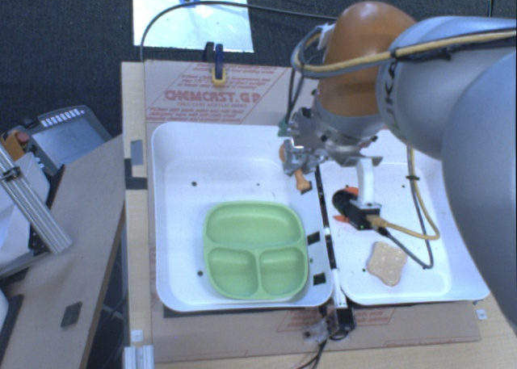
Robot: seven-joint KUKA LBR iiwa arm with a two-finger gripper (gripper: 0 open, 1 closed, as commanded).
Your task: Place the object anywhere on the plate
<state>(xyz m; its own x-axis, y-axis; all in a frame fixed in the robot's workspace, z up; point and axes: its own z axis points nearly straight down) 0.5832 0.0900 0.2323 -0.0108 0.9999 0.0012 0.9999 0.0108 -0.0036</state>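
A light green divided plate (pixel 255 250) lies in the front of the left bin (pixel 186 174). My gripper (pixel 294 159) hangs over the left bin's right wall, just behind and to the right of the plate. A small orange object (pixel 301 181) sticks out below the fingertips and looks pinched between them. It sits above the bin floor next to the divider, clear of the plate's rim.
In the right bin (pixel 440 274) a tan toast-shaped piece (pixel 386 263) lies near the front, and a small orange-red thing (pixel 344 217) lies by the divider. The grey arm covers much of the right bin. Cardboard lies behind both bins.
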